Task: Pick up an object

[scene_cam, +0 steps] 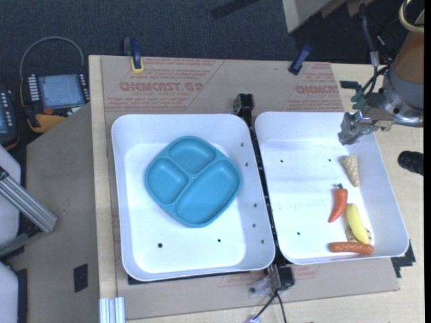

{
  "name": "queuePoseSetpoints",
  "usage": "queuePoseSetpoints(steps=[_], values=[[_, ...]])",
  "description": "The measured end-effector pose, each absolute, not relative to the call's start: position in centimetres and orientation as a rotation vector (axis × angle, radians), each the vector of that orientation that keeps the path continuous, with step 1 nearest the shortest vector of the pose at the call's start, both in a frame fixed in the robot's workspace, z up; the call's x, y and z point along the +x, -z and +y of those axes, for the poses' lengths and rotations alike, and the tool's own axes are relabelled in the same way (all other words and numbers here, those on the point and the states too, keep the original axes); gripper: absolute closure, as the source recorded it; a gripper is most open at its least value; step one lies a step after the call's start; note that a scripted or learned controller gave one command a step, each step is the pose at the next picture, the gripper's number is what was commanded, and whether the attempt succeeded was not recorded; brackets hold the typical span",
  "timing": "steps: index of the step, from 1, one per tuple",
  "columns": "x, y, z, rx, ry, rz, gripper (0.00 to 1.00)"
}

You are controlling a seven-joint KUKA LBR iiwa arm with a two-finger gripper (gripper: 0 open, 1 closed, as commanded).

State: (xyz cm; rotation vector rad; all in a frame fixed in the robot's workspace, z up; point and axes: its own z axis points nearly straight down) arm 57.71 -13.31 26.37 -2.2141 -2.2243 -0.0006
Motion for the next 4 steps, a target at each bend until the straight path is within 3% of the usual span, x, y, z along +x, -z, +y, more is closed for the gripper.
queuePoseSetpoints(steps=[4], values=[[50.3,-21.5,8.1,-2.211,-0.002,-2.225,1.0]])
